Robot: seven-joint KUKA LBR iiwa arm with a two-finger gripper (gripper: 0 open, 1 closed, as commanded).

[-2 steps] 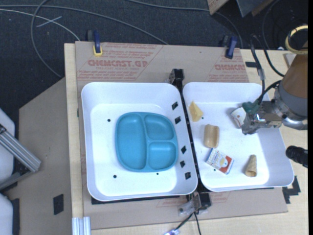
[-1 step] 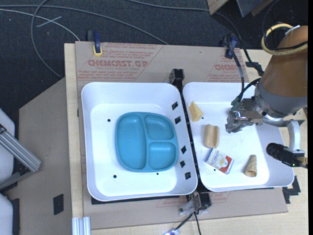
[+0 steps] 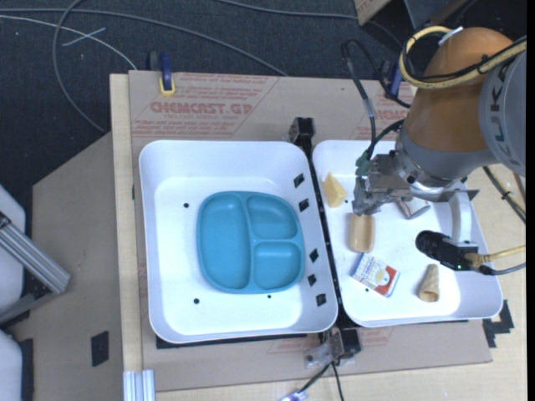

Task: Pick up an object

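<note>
My gripper [image 3: 364,205] hangs low over the right bin [image 3: 401,307], its tip just above the top end of a tan cork-like cylinder [image 3: 361,234]. A pale yellow wedge [image 3: 334,190] lies just left of the gripper near the divider. A small red, white and blue packet [image 3: 374,274] rests toward the bin's front. A beige cone-shaped piece [image 3: 430,283] lies at the front right. The wrist body hides the space between the fingers.
The left bin [image 3: 159,224] holds a blue three-compartment plate [image 3: 249,241]. A black divider with clips [image 3: 311,215] runs between the bins. A black cable connector [image 3: 443,251] and yellow cable cross the right bin's right side. The arm covers the right bin's back.
</note>
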